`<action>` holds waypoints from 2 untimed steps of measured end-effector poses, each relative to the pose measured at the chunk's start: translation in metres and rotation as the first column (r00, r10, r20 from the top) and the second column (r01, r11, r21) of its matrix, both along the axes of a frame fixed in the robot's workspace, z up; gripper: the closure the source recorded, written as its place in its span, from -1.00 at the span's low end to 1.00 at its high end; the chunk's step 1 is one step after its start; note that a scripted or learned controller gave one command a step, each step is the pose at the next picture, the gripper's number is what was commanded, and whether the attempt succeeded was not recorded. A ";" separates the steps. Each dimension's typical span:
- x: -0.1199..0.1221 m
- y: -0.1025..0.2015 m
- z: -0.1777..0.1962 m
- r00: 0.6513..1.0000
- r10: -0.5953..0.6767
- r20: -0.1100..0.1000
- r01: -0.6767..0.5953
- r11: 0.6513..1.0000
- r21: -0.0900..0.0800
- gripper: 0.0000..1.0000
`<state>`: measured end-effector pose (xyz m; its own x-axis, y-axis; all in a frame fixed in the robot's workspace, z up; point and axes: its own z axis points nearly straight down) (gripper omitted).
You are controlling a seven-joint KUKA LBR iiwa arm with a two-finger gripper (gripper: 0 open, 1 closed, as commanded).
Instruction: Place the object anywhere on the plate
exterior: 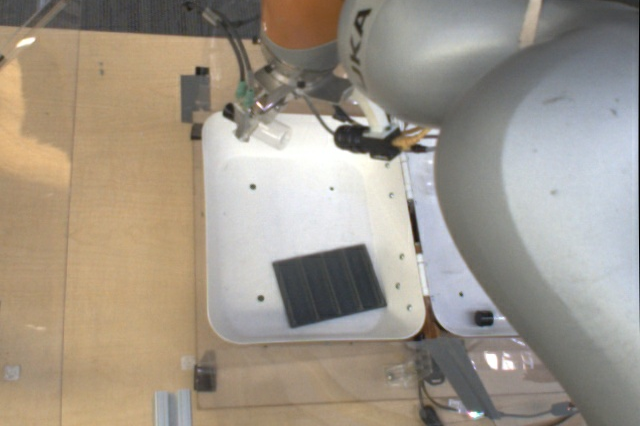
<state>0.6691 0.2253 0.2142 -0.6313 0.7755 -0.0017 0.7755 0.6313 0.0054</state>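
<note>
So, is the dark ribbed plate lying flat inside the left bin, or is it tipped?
Flat. The dark ribbed plate lies on the floor of the left bin, near its front wall, with its whole top face showing.

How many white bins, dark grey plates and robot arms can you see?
White bins: 2 (left bin, right bin)
Dark grey ridged plates: 1 (plate, lying in the left bin)
Robot arms: 1 (arm)
Total: 4
</note>
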 end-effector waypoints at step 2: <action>0.003 0.002 0.024 1.000 0.004 0.013 -0.004 1.000 0.005 1.00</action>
<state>0.6717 0.2273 0.2386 -0.6343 0.7730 -0.0060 0.7728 0.6343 0.0192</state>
